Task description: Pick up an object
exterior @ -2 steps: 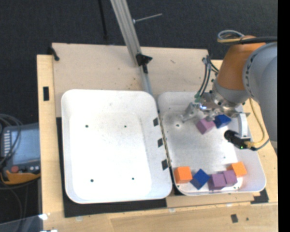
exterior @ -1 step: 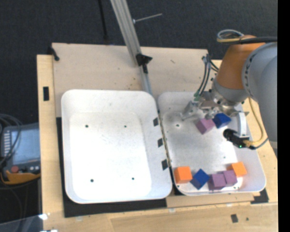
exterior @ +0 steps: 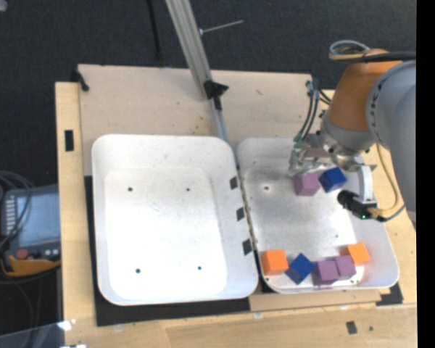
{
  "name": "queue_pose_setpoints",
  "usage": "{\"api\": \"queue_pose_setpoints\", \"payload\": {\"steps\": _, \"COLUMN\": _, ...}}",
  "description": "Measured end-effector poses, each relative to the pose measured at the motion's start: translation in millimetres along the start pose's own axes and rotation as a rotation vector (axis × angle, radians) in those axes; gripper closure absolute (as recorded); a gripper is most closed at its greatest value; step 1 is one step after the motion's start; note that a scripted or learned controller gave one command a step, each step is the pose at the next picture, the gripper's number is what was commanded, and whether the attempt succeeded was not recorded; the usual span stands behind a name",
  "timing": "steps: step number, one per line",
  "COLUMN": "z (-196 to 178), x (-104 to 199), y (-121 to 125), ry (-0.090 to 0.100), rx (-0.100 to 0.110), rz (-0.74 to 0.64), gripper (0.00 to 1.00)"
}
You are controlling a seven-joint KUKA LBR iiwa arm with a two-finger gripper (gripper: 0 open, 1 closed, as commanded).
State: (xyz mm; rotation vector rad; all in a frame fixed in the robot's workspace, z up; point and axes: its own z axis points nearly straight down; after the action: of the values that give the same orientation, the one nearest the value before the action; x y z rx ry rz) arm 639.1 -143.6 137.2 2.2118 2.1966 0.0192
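Arm: the grey arm (exterior: 395,114) with its orange band (exterior: 351,100) reaches in from the right and hangs over the upper part of the right bin.
Gripper: the gripper (exterior: 312,167) sits low above the right bin's upper area, directly over two blocks; whether it is released or clenched cannot be told, since the wrist body covers it from above.
Nearest blocks: a purple block (exterior: 305,184) and a blue block (exterior: 332,178) lie side by side, touching or nearly so, right beneath the gripper. No grasp on either can be confirmed.
Right bin: the white bin (exterior: 290,230) carries all the blocks.
Front row: along the near rim lie an orange block (exterior: 275,261), a second blue block (exterior: 300,267), two purple blocks (exterior: 325,272) and (exterior: 344,266) pressed together, and a second orange block (exterior: 358,252) at the right end.
Left bin: the white bin (exterior: 167,216) lies beside the right one, their edges meeting at the centre.
Bench: the wooden bench (exterior: 167,96) bears both bins; a metal pole (exterior: 192,42) rises at a slant behind them.
Surroundings: a handheld control unit (exterior: 29,227) with cables rests off the bench's left edge.
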Motion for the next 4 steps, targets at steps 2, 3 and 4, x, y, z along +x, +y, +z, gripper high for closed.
{"api": "queue_pose_setpoints", "payload": {"steps": 2, "z": -79.1, "x": -3.3, "y": 15.1, "ry": 0.008, "rx": 0.021, "rz": -0.012, "gripper": 1.00}}
{"api": "queue_pose_setpoints", "payload": {"steps": 3, "z": -74.0, "x": 41.4, "y": 2.3, "ry": 0.008, "rx": 0.027, "rz": -0.011, "gripper": 1.00}}
{"api": "queue_pose_setpoints", "payload": {"steps": 4, "z": -88.7, "x": 88.3, "y": -8.0, "ry": 0.010, "rx": 0.025, "rz": -0.014, "gripper": 1.00}}
